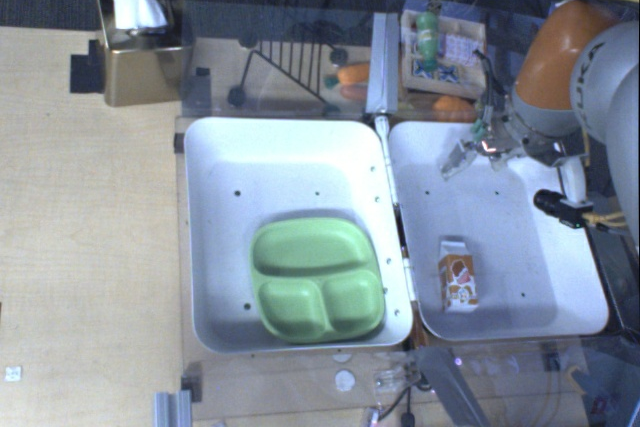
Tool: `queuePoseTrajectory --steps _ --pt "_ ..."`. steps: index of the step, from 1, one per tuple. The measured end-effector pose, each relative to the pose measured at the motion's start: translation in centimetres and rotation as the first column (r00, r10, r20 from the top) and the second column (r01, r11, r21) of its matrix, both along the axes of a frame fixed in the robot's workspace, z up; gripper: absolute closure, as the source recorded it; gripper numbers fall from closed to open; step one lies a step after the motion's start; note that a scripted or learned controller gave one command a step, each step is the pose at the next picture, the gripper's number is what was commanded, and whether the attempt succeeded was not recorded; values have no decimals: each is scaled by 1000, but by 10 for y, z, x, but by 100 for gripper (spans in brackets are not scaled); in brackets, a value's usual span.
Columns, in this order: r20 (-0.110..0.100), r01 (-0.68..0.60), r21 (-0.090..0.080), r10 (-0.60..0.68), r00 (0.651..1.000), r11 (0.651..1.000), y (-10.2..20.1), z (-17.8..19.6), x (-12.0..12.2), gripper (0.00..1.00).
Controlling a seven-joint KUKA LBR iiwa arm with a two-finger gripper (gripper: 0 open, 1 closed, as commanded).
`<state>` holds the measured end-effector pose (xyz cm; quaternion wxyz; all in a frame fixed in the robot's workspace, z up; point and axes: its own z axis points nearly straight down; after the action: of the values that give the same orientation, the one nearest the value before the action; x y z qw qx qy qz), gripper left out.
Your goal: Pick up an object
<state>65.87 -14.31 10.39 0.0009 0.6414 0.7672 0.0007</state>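
Grey metal and an orange band are what I see of my arm at the right edge, and at its end my gripper (468, 153) hangs over the far part of the right bin (560, 310), fingers spread fairly wide and nothing between them. I judge I am positioning for a grasp, with no object taken yet.

Nearest candidate is the small carton (457, 276), white with an orange and brown print, lying flat on the floor of that same bin, toward its near side and well apart from my gripper. To do this well I should travel across the bin until I am straight above the carton, turn my wrist so the fingers straddle its narrow width rather than its length, and come down with the jaws as open as they are now. It lies close to the wall shared with the left bin (215, 215), so I must leave room for the finger on that side. I should close on the middle of the box, since a pinch at one end would likely let it tip or slip out as I lift.

Further out, the left bin holds a green divided tray (318, 277), upside down or not I cannot tell; it looks too broad for my fingers.

Counting: two white bins on the surface, one carton, one green tray, one gripper
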Motion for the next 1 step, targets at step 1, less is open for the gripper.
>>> queuePoseTrajectory --steps 1 --pt "-15 19 12 -19 1000 1000 -58 -19 9 0"
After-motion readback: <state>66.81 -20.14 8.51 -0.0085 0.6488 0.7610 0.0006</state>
